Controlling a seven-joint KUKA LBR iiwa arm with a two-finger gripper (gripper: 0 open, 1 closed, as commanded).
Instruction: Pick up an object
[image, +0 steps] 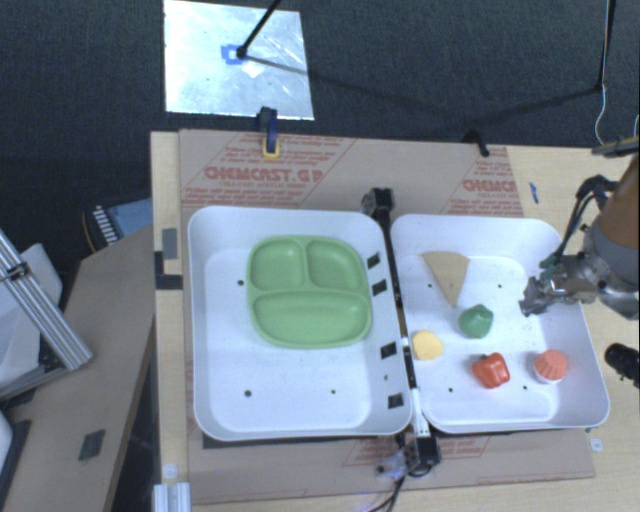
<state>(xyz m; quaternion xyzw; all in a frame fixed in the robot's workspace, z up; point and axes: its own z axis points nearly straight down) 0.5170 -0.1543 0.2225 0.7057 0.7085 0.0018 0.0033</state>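
In the right bin (500, 415) lie a tan wedge (447, 273), a green round piece (476, 321), a yellow piece (427, 346), a red pepper-like piece (490, 370) and an orange-and-white piece (549, 366). My gripper (536, 296) hangs over the right side of this bin, right of the green piece and above the orange-and-white one. Nothing shows between its fingers. The arm comes in from the right edge.
The left bin (215, 400) holds a green divided plate (308, 291). Black clips run along the seam between the bins (385, 290). Both bins rest on a cardboard sheet (330, 165). A metal frame (40, 310) stands at the far left.
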